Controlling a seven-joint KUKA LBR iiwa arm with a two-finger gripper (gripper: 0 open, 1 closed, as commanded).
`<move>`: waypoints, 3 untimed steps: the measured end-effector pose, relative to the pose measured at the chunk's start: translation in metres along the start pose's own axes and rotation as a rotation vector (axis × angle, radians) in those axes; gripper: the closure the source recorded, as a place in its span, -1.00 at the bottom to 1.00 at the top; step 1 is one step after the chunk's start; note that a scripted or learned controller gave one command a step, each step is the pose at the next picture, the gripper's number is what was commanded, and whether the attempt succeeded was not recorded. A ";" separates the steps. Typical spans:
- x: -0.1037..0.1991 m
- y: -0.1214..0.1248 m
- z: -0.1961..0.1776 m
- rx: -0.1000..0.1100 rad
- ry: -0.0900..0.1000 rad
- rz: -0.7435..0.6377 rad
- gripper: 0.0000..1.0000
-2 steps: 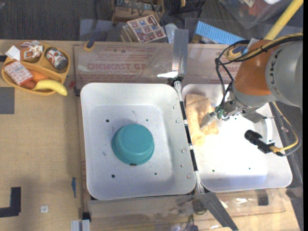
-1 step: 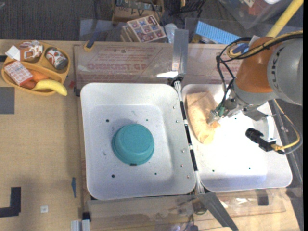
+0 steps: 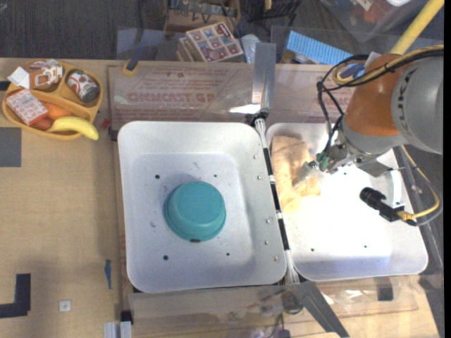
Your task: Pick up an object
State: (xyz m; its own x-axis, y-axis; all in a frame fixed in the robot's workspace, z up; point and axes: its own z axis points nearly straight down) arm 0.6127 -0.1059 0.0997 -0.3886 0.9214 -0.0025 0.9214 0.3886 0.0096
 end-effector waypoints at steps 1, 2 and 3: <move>0.004 -0.005 0.009 -0.002 -0.005 -0.025 -1.00; 0.004 -0.004 0.000 -0.003 -0.002 -0.025 1.00; 0.004 -0.004 0.000 -0.003 -0.002 -0.025 -1.00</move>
State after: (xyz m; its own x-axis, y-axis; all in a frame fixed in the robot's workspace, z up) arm 0.6077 -0.1040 0.1001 -0.4111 0.9116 -0.0053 0.9115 0.4111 0.0120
